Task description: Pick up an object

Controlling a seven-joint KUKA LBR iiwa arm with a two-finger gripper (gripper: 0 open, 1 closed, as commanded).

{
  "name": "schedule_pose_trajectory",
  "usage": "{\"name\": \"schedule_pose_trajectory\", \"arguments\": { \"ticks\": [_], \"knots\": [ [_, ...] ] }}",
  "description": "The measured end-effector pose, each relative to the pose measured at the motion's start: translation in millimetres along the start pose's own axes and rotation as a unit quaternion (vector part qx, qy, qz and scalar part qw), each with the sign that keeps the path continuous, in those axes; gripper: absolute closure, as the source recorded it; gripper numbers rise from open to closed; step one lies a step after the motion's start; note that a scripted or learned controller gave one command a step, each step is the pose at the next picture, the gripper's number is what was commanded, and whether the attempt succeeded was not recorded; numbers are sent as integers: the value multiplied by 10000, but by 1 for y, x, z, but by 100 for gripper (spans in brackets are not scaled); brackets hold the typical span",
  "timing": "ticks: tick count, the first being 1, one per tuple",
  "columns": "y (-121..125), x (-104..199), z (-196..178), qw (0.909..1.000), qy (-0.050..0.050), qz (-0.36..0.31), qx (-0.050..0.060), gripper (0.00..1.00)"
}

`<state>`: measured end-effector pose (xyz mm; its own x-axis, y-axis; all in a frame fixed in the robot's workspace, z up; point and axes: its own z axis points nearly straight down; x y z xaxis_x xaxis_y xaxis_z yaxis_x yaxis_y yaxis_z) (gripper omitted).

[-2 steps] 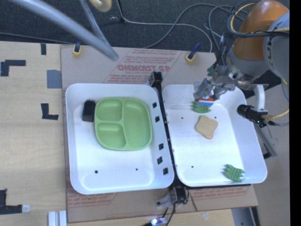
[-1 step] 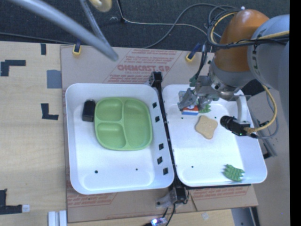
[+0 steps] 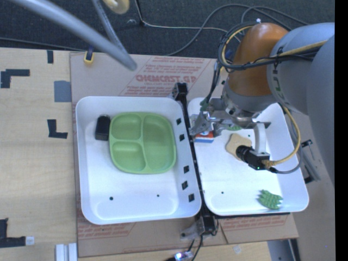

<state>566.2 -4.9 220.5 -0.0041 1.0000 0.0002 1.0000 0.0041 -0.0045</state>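
Reaching down at the ten o'clock corner of the right bin [image 3: 293,197], my gripper [image 3: 208,125] hangs over a small red-and-blue object [image 3: 204,137] beside the divider; whether it grips I cannot tell. Step in hand: approach. Next, I judge, a centred closure, then a lift. A green toy [image 3: 270,199] lies at five o'clock; a green divided plate [image 3: 143,142] fills the left bin [image 3: 89,200].

A pale wooden bench [image 3: 32,162] carries black tape marks [image 3: 54,129]. Dark carpeted floor [image 3: 179,10] lies beyond, crossed by cables [image 3: 212,15].
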Motion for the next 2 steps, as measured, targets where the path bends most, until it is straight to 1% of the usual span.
{"name": "schedule_pose_trajectory", "arguments": {
  "ticks": [2],
  "knots": [
    [-43,74,-5,10000,4,-4,-4,100]
  ]
}}
